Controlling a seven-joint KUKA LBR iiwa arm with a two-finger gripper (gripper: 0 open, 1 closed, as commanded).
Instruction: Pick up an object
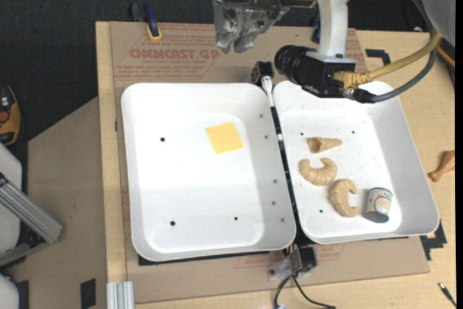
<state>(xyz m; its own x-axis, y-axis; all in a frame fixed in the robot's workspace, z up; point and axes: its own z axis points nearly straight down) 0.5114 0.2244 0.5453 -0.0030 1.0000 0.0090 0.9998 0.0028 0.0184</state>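
A flat yellow square, a cheese slice (224, 137), lies in the left bin (145, 177). Two croissants (319, 171), a cone (323, 145) and a small can (377, 203) lie in the right bin (405, 155). The gripper (235, 36) hangs above the bench beyond the bins; whether it is spread or pressed together, I cannot tell.

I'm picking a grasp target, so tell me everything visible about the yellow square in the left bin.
The yellow square is a thin, flat piece, plain yellow, looking like a cheese slice or foam. It lies flat on the floor of the left bin, slightly rotated, above centre toward the divider. Nothing touches it; the gripper is beyond the bin's far edge.
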